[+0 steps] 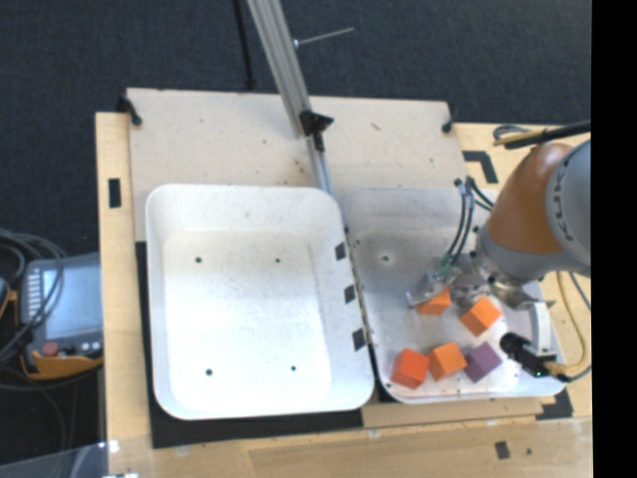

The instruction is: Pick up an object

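counting four orange blocks (434, 303), one purple block (483, 361) in right bin (398, 227); pincer (438, 289) state unclear.

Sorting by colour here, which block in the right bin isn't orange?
The purple block, near the bin's bottom right corner. The other four blocks around it are orange.

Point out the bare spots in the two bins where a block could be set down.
The left bin offers bare floor wall to wall. In the right bin, the upper-left floor beside the divider is free. Its lower right is crowded: four orange blocks, a purple block and the gripper.
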### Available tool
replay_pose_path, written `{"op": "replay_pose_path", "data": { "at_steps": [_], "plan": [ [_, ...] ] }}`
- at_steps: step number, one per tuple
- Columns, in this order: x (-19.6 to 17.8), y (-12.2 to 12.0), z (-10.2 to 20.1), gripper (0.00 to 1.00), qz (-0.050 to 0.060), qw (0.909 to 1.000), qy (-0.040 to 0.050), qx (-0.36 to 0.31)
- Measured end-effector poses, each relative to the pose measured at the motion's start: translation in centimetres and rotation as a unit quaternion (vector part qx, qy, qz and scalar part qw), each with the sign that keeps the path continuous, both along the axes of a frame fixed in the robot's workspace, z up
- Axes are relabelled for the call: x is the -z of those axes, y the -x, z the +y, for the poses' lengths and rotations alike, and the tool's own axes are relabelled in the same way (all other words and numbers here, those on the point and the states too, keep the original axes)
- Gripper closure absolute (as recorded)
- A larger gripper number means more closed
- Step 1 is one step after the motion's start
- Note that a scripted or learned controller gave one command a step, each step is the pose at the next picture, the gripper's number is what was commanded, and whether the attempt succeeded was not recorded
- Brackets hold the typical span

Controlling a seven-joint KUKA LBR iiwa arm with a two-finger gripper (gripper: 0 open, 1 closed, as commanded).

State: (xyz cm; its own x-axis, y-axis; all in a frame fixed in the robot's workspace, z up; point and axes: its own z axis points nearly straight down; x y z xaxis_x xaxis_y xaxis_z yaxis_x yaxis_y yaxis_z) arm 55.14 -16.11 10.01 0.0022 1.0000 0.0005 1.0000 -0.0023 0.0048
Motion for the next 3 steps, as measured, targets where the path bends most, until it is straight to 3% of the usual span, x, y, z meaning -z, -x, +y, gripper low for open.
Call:
{"op": "replay_pose_path", "data": {
  "at_steps": [1,3],
  "plan": [
    [-1.1,-0.1,-0.1,1.0,-0.001,1.0,-0.0002,0.003],
    [-10.1,-0.1,-0.9,1.0,0.0,1.0,0.0011,-0.002]
  ]
}}
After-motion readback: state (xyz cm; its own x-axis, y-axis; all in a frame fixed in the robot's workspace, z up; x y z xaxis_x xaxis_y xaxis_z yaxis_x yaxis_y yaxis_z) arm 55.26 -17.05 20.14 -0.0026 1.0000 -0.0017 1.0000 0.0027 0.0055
